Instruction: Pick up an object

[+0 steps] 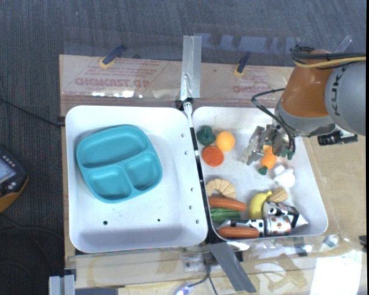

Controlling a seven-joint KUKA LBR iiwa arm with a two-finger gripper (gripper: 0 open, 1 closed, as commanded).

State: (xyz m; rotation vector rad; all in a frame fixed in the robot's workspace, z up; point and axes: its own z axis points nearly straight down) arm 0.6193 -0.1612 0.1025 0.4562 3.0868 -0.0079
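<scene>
The right bin (307, 183) serves as the landmark. Along its near wall lie a hot dog (238, 231), a black-and-white toy (278, 220), a green vegetable (224, 214), a carrot-like piece (227, 203) and a banana (258, 203). Just beyond them, toward the bin's middle, sit a tan croissant-like pastry (220, 187) and a white lump (285, 178). Farther in, by the bin's left wall, a red tomato (213, 157) touches an orange (225, 141), with a dark green item (205, 134) behind them. Toward the far right corner the gripper (264, 145) hangs low over the bin floor, its metal fingers (256, 146) spread; a small orange object (268, 159) lies against them, though whether it is actually pinched cannot be told. Left of the landmark, a blue divided tray (118, 161) rests in the other bin (92, 226).
</scene>
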